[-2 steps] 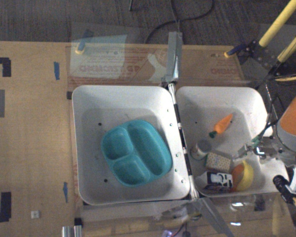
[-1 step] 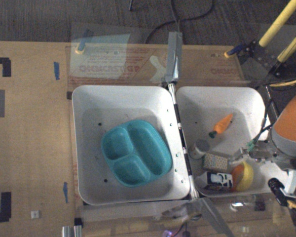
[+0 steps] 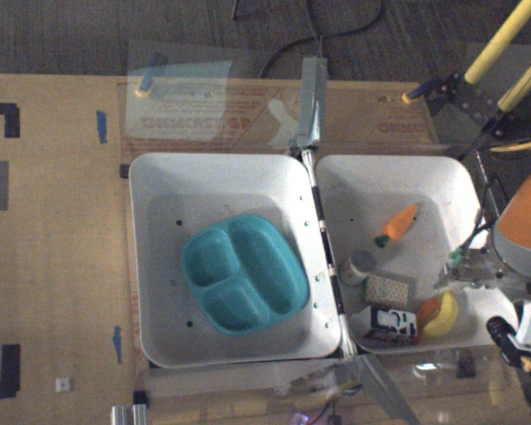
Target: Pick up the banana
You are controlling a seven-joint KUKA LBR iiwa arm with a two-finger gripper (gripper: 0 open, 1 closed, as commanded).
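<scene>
Banana [image 3: 442, 317] lies in right bin [image 3: 372, 180], near tool [image 3: 463, 271].

bins: 2 [image 3: 150, 184] [image 3: 460, 180] | teal tray: 1 [image 3: 244, 274] | banana: 1 [image 3: 442, 319] | carrot: 1 [image 3: 398, 225]

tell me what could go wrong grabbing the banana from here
1. The banana lies near the right bin's lower wall, so the tool may bump the wall when it descends.
2. A red-orange fruit touches the banana, and a black-and-white box lies close by; the tool might catch either instead.
</scene>
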